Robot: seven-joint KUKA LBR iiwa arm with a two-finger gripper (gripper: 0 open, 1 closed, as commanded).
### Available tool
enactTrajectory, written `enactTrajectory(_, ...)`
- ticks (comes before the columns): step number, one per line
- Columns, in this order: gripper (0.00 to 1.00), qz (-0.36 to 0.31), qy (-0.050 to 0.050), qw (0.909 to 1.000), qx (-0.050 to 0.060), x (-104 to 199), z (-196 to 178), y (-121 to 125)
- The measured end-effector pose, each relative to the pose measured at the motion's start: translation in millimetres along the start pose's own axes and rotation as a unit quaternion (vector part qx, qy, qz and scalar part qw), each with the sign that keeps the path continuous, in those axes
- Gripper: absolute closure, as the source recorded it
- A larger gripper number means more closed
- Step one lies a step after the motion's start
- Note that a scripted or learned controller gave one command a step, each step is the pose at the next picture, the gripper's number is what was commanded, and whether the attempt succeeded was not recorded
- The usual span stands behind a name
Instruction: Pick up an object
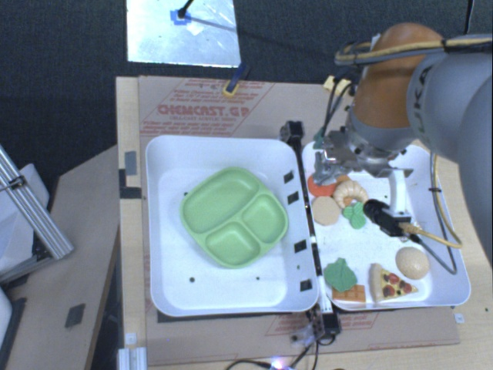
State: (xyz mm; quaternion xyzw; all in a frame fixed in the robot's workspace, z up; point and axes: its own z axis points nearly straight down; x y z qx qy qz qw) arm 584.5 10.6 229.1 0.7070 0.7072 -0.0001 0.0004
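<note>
**Figure: Claw lowered over the far-left corner of the right bin, with nothing seen in its grip**

The gripper (330, 163) hangs over the far-left corner of the right bin (456, 282), close to the divider shared with the left bin (154, 230). Whether the claw is apart or together cannot be told from this slant, and no object is seen held in it.

The likeliest targets lie just on its near side. A red-orange disc (318, 183) sits almost under the claw, a toy croissant (353, 190) is just to the right of the disc, and a round beige piece (326, 211) and a small green piece (355, 216) lie a little nearer.

The pizza slice (391, 284), the beige ball (413, 263) and the green leaf (338, 271) lying on a waffle (348, 294) are well apart from the claw, at the near end of the bin. The green divided plate (233, 216) lies alone in the left bin.

Risks, as judged from this frame:
- The disc looks flat and low, so the claw may close above it and come up empty.
- The disc, croissant and beige piece crowd together, so a descent may nudge one aside or pinch two at once.
- The bin wall and divider stand close to the claw and could be struck.
</note>
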Motion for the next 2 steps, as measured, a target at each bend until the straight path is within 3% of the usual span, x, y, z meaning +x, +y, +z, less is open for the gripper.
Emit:
enactTrajectory(1, 1.0, -0.001, 0.0, 1.0, 0.0, 5.1, 14.7, 2.9)
enactTrajectory(2, 1.0, -0.003, 0.001, 1.0, -0.001, 17.1, 0.7, 1.8)
